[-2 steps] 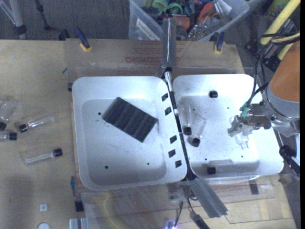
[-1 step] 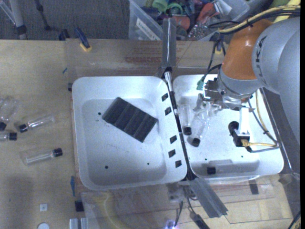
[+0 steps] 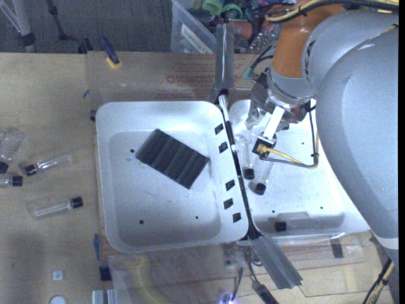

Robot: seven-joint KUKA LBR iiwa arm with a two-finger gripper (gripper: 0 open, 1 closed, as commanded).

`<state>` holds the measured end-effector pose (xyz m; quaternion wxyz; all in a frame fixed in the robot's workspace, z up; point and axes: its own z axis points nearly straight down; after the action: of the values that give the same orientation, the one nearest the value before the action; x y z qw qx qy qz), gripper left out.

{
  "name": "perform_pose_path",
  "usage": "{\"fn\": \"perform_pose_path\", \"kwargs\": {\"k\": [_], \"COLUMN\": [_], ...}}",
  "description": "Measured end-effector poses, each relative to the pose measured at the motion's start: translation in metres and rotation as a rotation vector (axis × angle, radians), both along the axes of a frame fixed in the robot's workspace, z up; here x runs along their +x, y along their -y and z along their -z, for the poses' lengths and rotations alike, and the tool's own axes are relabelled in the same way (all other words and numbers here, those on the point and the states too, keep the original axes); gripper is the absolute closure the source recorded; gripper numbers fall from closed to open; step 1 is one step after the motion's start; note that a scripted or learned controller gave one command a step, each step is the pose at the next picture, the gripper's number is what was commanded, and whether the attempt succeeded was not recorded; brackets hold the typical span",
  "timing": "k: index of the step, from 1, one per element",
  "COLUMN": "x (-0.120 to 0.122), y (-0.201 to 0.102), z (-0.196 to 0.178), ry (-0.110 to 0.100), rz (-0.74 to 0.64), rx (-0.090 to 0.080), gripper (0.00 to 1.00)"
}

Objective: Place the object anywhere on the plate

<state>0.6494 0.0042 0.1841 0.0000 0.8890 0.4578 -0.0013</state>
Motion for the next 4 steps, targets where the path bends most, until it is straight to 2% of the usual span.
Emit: {"fn": "perform_pose_path", "kwargs": {"k": [1,2,3,4], "x": [0.007,0.013,0.003,-0.02], "y": [-0.088,-0.123,-0.166,-0.216], "z": [0.0,-0.088,-0.227,-0.086], "ry": [0.001,0.004,0.006,0.003], "rz": [0.07,0.645,0.669,0.754], "rx": [0.0,0.001,0.002,0.0], "gripper": [1.0,1.0,1.0,1.0]}}
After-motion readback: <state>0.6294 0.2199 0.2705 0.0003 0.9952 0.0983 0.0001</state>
